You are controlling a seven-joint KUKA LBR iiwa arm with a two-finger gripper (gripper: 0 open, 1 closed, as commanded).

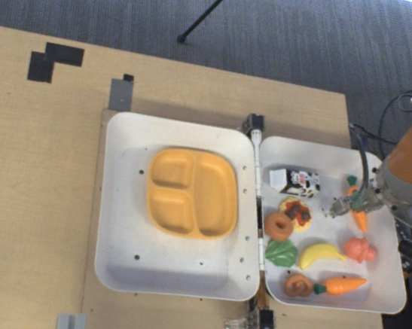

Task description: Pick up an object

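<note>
Two white bins [119, 186], one yellow tray [191, 192], two carrots [345, 284], two doughnuts [279, 226].

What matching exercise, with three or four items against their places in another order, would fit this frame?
Items:
1. yellow divided plate
2. banana
3. black-and-white carton
4. gripper

Places:
A. far part of the right bin, by the divider
B. left bin
C. over the right bin, near a small carrot
D. right bin, between the green piece and the pink piece

Pairs: 1-B, 2-D, 3-A, 4-C
</note>
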